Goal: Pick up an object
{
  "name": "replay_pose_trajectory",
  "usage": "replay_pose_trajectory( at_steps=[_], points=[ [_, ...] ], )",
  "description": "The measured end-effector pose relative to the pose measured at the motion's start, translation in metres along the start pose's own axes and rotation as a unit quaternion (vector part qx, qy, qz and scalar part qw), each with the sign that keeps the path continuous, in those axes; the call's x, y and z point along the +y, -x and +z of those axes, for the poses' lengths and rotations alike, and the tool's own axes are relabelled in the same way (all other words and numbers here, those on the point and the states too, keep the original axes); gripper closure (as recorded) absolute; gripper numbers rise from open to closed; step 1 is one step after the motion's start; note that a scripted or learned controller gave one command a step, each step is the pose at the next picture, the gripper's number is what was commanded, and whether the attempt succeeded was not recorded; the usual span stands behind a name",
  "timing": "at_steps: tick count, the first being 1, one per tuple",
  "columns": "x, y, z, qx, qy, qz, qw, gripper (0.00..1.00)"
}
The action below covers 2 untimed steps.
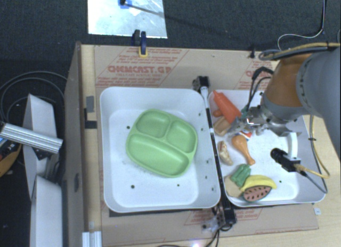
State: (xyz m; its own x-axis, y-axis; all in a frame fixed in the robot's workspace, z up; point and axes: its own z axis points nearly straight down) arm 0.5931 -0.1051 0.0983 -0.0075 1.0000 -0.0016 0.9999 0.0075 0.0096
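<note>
Camera view. Gripper [249, 123]: low in the right bin [306, 190], beside the carrot [226, 107] and drumstick [242, 148]; whether open or closed cannot be told. Left bin [114, 187]: green divided plate [161, 142]. Risk: crowded toys may shift aside, yielding a miss. Lettering: bench sheet [138, 70] reads "CHEMCAST".

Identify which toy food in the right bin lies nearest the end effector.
The orange carrot, at the bin's top-left corner beside the end effector; the banana and melon slice lie farthest.

Smooth matt plastic green tray [161, 142], glossy white bins [114, 134], brown cardboard-like bench top [160, 65].
</note>
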Motion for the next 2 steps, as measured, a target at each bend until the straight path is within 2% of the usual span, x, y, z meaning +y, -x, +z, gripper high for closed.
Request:
replay_pose_trajectory(
  at_steps=[1,2],
  points=[
    [-0.034,-0.01,0.015,0.001,-0.006,0.003,1.0,0.0],
    [-0.031,-0.01,0.003,0.001,-0.004,0.003,1.0,1.0]
  ],
)
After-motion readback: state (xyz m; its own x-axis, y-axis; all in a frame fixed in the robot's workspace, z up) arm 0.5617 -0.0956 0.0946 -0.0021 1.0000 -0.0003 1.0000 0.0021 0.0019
